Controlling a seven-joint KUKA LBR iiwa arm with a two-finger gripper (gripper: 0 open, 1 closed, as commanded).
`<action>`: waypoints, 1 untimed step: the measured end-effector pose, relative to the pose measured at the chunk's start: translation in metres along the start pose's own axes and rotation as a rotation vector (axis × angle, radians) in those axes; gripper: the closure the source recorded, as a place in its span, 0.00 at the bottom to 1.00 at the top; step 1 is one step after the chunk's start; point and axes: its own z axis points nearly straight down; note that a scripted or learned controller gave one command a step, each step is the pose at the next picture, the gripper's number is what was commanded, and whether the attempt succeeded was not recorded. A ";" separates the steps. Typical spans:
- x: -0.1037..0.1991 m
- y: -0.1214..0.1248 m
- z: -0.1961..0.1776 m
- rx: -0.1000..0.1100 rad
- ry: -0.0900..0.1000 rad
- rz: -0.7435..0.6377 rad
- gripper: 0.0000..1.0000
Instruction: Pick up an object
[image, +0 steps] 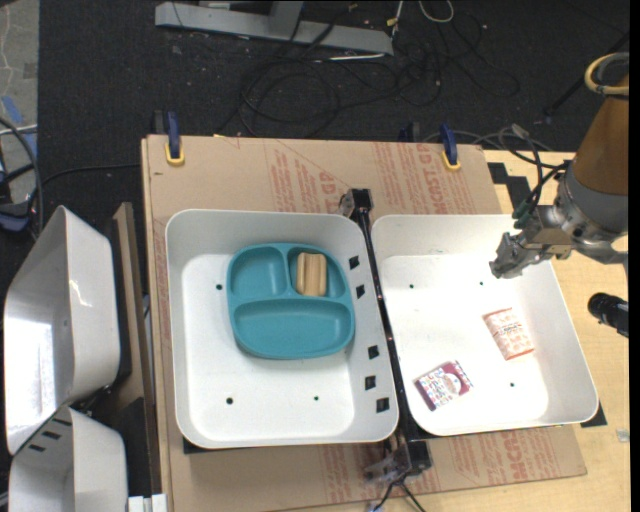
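step: approach, judging by the layout. Nothing is lifted yet; every item lies flat in a bin.
gripper (508, 258): hovers over the upper right part of the right bin (420, 232), near its far wall. Cannot tell whether it is apart or together; the tip is too small and dark to read. No object visible in it.
arm (600, 170): reaches in from the right, orange band above the wrist, tool angled down and left.
right bin contents: two flat packets. Orange-and-white packet (507, 333) lies just below the gripper, towards the near right. Purple-and-white packet (443, 384) lies further towards the near edge and left of the first, well apart from the gripper.
left bin (200, 300): holds a teal divided tray (285, 325), three compartments. A tan wooden block (312, 273) sits in the tray's upper right compartment; the other two compartments look bare.
likely target: the orange-and-white packet, being closest to the tool. That is a guess only.
next move: shift towards the near side to centre over that packet, then drop straight down with the tips either side of it.
risk: both packets are thin and lie flat on the bin floor, so little edge to catch; the tips may slide over or just push the packet along.
bench (300, 170): brown board under both bins, clamped at the far edge.
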 end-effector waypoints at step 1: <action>0.000 0.001 -0.022 0.002 0.000 0.001 1.00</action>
